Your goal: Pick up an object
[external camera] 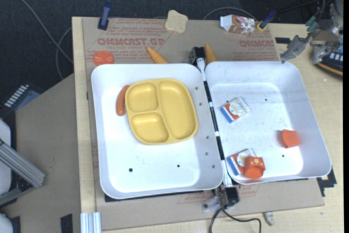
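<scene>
Camera view: two bins (109,172), one tray (161,111), two cartons (235,109).

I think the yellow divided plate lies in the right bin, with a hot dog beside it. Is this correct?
Not quite. The camera view shows the yellow divided plate in the left bin, not the right one. The hot dog does lie beside it, along its left edge.

Even overhead light, soft shadows, slightly grainy, mild blur.
</scene>
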### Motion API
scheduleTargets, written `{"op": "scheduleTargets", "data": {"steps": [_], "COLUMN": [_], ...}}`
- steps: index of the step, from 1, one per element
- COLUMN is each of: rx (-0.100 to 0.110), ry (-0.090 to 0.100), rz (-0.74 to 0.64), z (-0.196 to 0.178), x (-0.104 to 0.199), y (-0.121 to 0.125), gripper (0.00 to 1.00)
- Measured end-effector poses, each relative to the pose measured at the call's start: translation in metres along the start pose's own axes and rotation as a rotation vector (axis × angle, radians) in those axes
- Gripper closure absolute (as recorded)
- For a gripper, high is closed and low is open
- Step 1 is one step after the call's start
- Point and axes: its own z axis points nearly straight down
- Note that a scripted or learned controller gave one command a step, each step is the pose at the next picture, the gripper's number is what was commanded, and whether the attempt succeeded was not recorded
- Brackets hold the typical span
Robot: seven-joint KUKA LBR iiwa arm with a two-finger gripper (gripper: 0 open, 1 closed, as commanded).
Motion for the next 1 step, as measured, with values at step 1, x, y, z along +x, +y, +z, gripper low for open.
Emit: {"op": "scheduleTargets", "data": {"steps": [1], "rx": [0.003], "ry": [0.001], "rz": [-0.001], "z": [0.1065], "x": [-0.0006], "y": [0.0170], "gripper": [0.00]}}
